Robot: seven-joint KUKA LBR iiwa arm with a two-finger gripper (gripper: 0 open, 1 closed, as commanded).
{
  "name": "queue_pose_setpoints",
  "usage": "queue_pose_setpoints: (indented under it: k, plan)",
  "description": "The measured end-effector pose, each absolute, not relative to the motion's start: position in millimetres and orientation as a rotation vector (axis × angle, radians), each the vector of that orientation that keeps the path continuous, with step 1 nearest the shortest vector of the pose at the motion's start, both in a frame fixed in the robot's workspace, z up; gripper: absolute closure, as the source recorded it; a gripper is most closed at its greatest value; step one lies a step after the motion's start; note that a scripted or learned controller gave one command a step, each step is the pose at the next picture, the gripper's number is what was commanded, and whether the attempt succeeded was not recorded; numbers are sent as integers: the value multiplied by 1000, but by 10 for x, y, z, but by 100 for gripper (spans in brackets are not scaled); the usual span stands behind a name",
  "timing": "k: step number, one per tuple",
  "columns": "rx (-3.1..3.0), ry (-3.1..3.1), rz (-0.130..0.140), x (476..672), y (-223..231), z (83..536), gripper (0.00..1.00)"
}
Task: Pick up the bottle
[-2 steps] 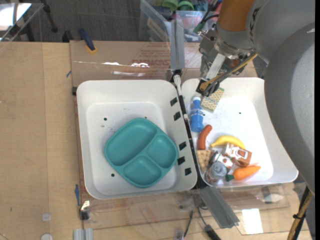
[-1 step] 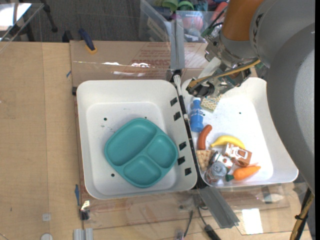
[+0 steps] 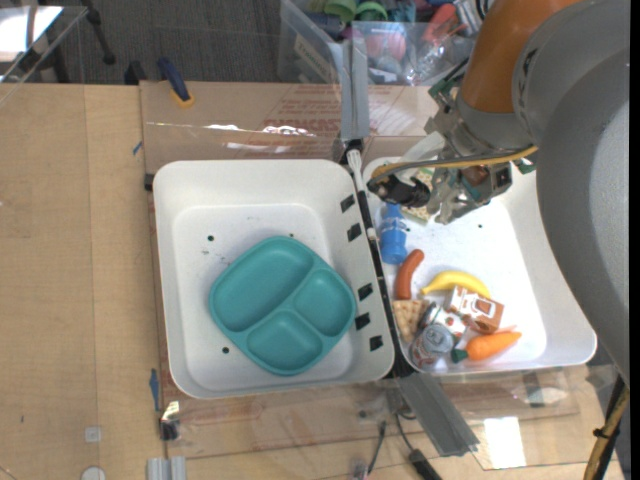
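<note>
The bottle (image 3: 392, 238) is small and blue with a pale cap end. It lies in the right bin (image 3: 560, 313), close against that bin's left wall. My gripper (image 3: 446, 200) hangs over the back of the right bin, to the right of the bottle and a little farther back. Nothing shows between its tips, and the wrist hardware hides much of it. The bottle rests on the bin floor, apart from the gripper.
Nearer the front of the right bin lie a red sausage (image 3: 404, 273), a banana (image 3: 455, 284), a small carton (image 3: 476, 313), a can (image 3: 435, 340), a carrot (image 3: 492, 345) and a cracker (image 3: 405, 316). The left bin (image 3: 190, 228) holds a teal divided plate (image 3: 282, 304).
</note>
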State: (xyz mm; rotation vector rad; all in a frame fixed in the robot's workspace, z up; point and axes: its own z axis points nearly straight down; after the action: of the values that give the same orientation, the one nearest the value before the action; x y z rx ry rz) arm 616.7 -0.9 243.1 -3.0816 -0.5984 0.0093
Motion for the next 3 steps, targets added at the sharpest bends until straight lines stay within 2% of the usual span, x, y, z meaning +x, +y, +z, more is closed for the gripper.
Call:
queue_pose_setpoints:
  k: [1,2,3]
  plan:
    - [-3124,-317,2,6081,441,2239,100]
    - [-3124,-314,3,6086,430,2333,100]
    - [-3114,-405,9,5731,133,2489,100]
